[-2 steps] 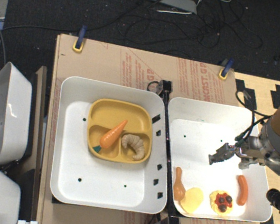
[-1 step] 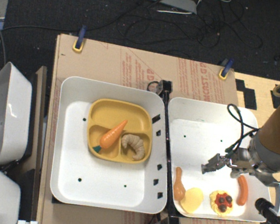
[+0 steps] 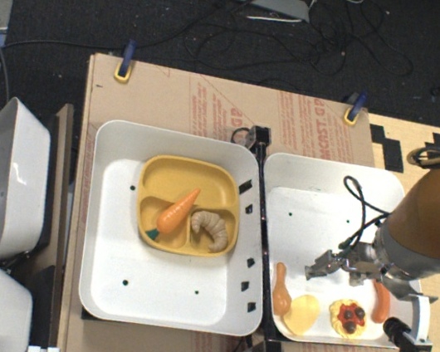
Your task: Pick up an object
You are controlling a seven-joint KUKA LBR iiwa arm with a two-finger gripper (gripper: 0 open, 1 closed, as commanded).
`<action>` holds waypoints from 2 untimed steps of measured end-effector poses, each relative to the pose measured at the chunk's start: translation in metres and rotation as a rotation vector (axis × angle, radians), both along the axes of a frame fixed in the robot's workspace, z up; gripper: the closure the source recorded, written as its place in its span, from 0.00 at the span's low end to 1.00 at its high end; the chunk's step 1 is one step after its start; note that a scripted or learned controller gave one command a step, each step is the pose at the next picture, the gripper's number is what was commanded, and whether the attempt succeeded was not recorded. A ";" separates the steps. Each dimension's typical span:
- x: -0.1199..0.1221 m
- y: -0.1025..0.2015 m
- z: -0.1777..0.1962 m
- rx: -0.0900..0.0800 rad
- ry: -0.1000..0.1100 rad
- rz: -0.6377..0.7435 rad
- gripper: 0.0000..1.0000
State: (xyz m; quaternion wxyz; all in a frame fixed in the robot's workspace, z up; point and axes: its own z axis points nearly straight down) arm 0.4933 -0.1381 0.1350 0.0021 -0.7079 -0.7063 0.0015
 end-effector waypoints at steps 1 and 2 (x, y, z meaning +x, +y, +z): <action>-0.001 0.001 -0.045 0.000 -0.001 0.001 0.00; 0.000 0.001 -0.033 0.000 -0.004 -0.001 1.00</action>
